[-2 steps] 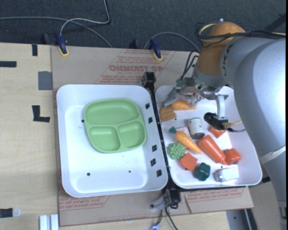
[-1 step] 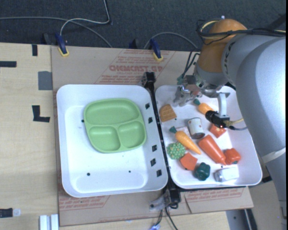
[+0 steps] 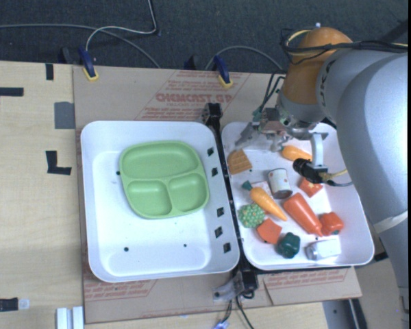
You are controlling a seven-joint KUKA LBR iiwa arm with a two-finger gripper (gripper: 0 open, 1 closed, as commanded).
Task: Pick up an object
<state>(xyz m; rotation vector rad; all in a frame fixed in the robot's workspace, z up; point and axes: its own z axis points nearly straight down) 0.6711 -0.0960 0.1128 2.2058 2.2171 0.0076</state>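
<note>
Several toy foods [image 3: 288,208] lie just below the gripper [image 3: 266,130].

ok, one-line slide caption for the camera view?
End effector at the back of the right bin of toy food; green divided plate in the left bin.

Red printing runs aslant across the cardboard sheet [image 3: 185,94] lying on the worktop [image 3: 27,204] beneath the bins; its largest line seems to read "CHEMCAST", though the letters are blurred. The smaller red lines beside it are too small to read.
</note>
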